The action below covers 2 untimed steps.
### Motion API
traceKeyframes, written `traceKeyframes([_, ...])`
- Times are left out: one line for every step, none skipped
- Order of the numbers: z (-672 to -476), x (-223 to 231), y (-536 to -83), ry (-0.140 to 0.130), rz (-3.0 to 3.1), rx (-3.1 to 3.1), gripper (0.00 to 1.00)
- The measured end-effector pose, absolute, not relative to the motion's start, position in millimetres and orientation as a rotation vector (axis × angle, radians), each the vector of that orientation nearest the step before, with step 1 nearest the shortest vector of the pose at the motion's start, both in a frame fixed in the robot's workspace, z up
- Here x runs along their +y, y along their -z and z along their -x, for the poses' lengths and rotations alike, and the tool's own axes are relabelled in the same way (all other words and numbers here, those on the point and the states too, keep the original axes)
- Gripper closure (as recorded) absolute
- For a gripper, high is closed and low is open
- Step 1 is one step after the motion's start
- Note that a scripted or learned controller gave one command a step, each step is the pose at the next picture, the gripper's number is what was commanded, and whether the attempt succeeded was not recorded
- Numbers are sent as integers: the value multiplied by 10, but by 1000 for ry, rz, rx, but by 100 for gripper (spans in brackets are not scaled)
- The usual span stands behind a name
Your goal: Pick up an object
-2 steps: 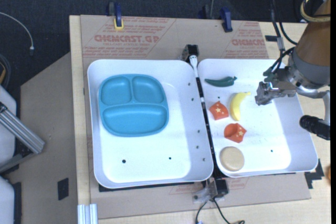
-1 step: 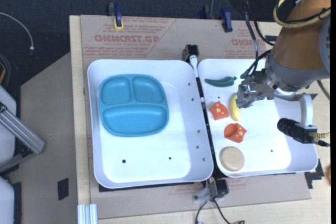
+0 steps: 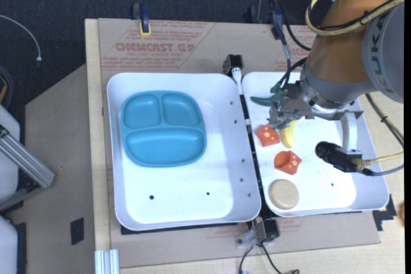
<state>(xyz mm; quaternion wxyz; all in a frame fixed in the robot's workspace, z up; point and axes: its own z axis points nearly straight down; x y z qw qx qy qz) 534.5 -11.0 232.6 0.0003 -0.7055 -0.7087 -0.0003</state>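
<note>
Seen from above at a slant: two shallow white bins side by side on a brown board printed with red lettering, a blue and yellow clamp at the board's far edge

In the left bin: a blue divided plate with three compartments, lying flat in the far-left part, well apart from everything in the other bin

Over the right bin: the arm, reaching in from the right, orange band up top, grey below. At its end the gripper, low over the bin's far-left part, near the wall shared with the left bin. Released or clenched: cannot tell, the tip too dark and crowded to read. Nothing clearly grasped

Just below the gripper in the view: a red block with a yellow star, resting on the bin floor, and right beside it a yellow piece, partly hidden under the gripper; touching the gripper or just apart, hard to say. A little nearer the camera, a second red block, also marked with yellow. Nearer still, close to the front rim, a round tan disc. Beyond the gripper, toward the far-left corner, a dark teal object, shape unclear
</note>
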Motion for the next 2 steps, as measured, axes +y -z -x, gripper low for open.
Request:
traceKeyframes([-5420,498,-2342,3,2215,-2228,100])
traceKeyframes([-5622,924,-2199,2,2217,-2227,100])
